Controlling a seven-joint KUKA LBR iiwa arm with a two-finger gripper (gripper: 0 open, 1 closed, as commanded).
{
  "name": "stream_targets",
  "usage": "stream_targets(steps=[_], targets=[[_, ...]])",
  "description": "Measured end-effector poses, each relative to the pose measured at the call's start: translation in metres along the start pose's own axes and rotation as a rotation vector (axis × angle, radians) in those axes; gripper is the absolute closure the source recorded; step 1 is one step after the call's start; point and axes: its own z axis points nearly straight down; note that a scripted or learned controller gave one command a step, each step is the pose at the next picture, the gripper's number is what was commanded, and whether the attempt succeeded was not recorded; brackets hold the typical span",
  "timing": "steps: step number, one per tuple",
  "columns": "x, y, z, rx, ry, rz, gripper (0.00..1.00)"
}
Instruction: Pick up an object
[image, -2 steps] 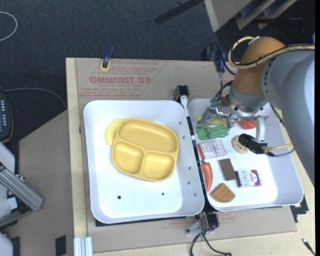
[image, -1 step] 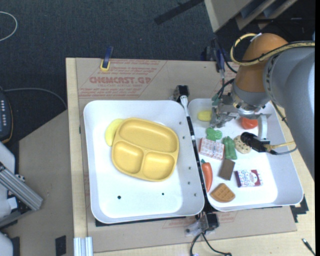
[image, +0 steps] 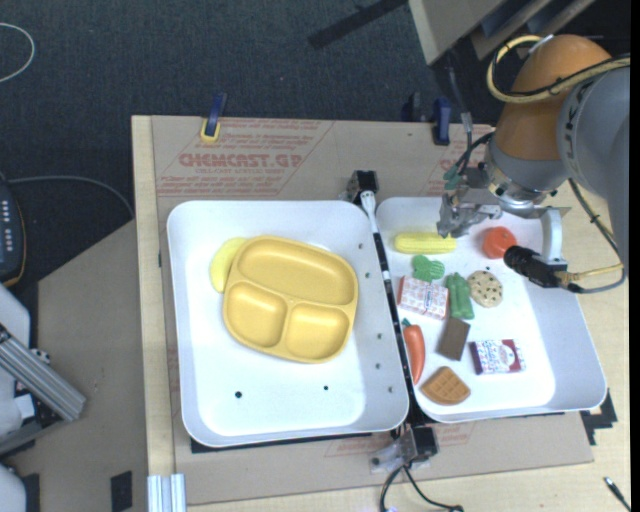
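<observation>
Right bin (image: 575, 350): mixed toy foods, loosely scattered for picking. We log the tool (image: 452, 226) poised over the yellow corn (image: 424, 242), nearest candidate; finger state we cannot tell. Left bin (image: 190, 300): yellow tray (image: 290, 298).

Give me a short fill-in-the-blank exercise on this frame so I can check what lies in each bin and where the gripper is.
1. The yellow divided plate lies in the ____ bin as the camera sees it.
2. The gripper hovers over the far end of the right bin, right above the long ____ toy.
3. The plate has ____ compartments.
4. The cookie lies in the same bin as the ____ carrot.

Missing words: left; yellow; three; orange
</observation>
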Motion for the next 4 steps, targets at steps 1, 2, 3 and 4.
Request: stream_targets(steps=[1,2,3,4], targets=[[0.009,0.001,-0.06,-0.001,0.001,-0.003,1.0],[0.009,0.002,-0.068,0.004,0.001,-0.002,1.0],[0.038,-0.031,-0.069,0.01,0.003,-0.004,1.0],[0.071,-0.069,-0.076,0.012,0.004,-0.004,1.0]])
